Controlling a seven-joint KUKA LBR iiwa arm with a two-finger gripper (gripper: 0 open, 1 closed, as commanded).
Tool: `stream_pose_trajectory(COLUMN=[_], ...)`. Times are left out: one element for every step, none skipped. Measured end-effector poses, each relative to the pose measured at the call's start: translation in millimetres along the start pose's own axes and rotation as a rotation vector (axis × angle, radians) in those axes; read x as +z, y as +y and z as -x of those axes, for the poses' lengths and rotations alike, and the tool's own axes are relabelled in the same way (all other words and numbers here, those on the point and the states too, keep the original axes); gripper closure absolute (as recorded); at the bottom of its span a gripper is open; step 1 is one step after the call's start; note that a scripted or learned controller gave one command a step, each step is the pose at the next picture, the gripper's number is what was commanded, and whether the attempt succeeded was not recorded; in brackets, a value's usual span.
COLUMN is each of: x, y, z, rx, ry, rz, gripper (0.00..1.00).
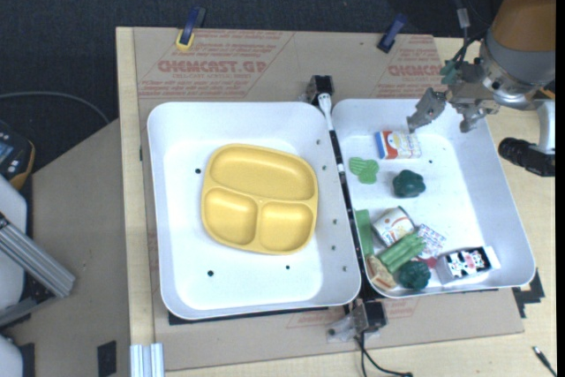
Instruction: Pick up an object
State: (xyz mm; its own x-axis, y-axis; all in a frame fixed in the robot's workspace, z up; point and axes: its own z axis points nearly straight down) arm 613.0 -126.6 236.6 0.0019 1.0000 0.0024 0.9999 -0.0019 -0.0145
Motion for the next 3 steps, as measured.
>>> stream_pose_trajectory(x=[-8,50,102], y=[2,10,17], z=[0,4,-4], rx=[-0.002,-0.002,-0.003], ry=[-0.002,-0.001,-0.001], rz=[0.014,0.008,0.01], gripper=[0.0,0.0,0.0])
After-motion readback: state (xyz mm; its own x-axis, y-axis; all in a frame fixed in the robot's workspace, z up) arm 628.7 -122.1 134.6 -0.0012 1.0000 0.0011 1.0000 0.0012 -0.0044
